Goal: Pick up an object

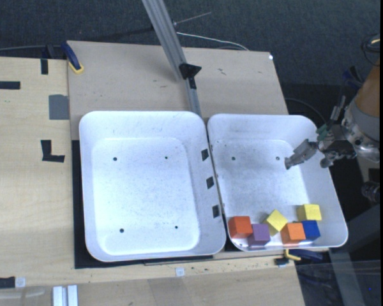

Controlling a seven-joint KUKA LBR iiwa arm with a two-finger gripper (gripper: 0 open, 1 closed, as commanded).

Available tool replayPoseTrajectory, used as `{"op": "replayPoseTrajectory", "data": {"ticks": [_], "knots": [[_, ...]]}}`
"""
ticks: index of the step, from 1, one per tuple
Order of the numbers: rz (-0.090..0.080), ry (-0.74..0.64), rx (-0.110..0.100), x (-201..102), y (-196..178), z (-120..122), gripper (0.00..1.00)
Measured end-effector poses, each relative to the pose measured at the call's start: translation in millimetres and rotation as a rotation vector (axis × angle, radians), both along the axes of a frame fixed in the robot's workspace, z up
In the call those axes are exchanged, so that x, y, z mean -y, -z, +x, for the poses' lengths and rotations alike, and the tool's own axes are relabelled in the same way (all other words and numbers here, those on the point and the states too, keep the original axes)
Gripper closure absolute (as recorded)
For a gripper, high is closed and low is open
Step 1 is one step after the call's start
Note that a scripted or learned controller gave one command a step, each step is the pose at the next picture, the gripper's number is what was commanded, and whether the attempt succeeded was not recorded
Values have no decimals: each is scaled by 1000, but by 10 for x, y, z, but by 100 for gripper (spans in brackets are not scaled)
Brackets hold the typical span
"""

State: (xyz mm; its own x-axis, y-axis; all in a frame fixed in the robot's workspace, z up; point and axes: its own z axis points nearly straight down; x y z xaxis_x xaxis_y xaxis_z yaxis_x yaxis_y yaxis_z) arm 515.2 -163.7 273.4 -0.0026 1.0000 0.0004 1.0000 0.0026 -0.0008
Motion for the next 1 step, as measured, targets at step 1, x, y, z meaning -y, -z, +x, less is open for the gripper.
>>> {"op": "replayPoseTrajectory", "data": {"ticks": [1], "knots": [[1,4,-8,348,1333,-60,0]]}}
